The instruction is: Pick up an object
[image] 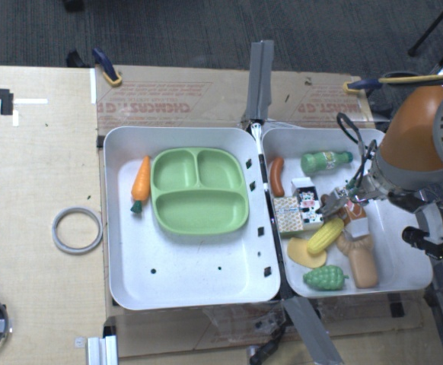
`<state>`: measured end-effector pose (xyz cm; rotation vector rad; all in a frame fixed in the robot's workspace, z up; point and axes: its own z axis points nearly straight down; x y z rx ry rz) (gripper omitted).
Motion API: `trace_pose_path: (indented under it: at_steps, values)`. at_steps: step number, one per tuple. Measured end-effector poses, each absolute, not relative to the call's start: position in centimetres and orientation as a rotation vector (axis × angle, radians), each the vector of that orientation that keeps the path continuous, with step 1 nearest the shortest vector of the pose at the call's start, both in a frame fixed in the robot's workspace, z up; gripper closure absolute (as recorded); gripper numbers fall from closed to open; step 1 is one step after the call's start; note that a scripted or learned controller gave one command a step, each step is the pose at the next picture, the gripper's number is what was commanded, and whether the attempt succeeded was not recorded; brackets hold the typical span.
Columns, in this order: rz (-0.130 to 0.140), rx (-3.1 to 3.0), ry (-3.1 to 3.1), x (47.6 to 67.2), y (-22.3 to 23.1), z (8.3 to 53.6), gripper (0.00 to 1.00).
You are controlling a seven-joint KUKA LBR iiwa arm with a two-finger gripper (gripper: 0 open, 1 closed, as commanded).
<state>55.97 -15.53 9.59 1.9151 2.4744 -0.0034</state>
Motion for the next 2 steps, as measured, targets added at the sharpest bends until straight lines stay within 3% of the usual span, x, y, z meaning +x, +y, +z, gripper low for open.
trace_pose_path:
  at_steps: [1,2]
  values:
    - [0.000,1.585,2.710,58.4,-17.0,15.7,0.00]
    - [0.000,1.289,2.866,55.7,-10.9,12.7,0.00]
